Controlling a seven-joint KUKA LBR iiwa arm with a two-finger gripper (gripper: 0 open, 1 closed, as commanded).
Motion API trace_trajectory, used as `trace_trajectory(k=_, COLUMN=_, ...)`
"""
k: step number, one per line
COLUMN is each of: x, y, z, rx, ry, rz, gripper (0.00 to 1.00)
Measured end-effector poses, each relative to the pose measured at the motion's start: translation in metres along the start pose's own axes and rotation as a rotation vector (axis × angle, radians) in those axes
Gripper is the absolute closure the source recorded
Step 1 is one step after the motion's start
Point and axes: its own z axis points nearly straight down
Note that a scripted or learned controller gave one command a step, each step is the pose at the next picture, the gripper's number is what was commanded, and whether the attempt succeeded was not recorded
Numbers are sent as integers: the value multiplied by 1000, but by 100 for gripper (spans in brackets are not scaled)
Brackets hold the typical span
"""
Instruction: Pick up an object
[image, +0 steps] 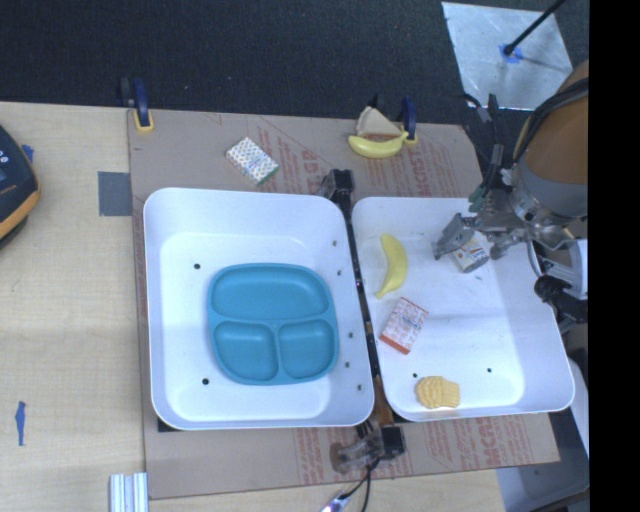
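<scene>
A pale wooden bench (70, 330) carries a brown cardboard sheet (300, 160) clamped at its far edge, with dark carpet (250, 45) beyond. Two shallow, glossy white plastic bins sit side by side on the cardboard. The left bin (165, 300) holds a smooth blue divided plate (272, 322) with three compartments. In the right bin (530, 370) lie a curved yellow banana (392, 264), a flat red-and-white packet (404, 325) near the middle, and a bumpy yellow lump (437, 392) by the near wall. The gripper (468, 245) hangs over the right bin's far corner, its metal fingers spread around a small whitish object (470, 257); whether they grip it cannot be told. Outside the bins, on the cardboard, rest a patterned packet (251, 159) and a second banana (376, 145).
</scene>
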Motion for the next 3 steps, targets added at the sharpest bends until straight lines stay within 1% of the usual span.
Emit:
trace_trajectory(k=1, x=30, y=-30, z=97, rx=2, ry=0, rz=1, gripper=0)
trace_trajectory(k=2, x=36, y=-6, z=124, rx=-1, ry=-1, rz=0, gripper=0)
trace_trajectory(k=3, x=36, y=-38, z=124, rx=1, ry=-1, rz=0, gripper=0)
